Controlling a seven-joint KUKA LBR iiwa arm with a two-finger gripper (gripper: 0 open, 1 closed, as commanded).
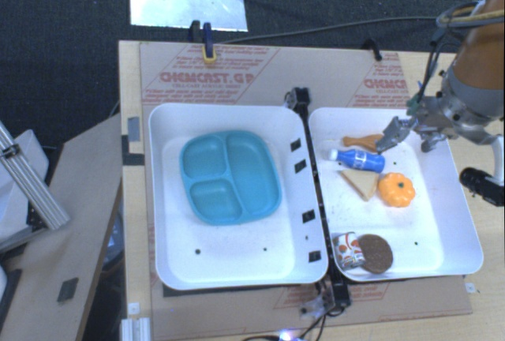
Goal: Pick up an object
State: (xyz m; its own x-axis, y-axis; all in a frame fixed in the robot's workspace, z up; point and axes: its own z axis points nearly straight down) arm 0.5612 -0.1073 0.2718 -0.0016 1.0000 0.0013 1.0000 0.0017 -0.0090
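The blue bottle lay in the right bin, touching the drumstick and just above the orange pumpkin. I saw the gripper hanging over its cap-free end; whether it was spread I could not tell. I judged a closing pinch might catch the drumstick too, or roll the bottle away.

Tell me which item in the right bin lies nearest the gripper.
The blue bottle: it lies just below the gripper, closer than the orange pumpkin or the can.
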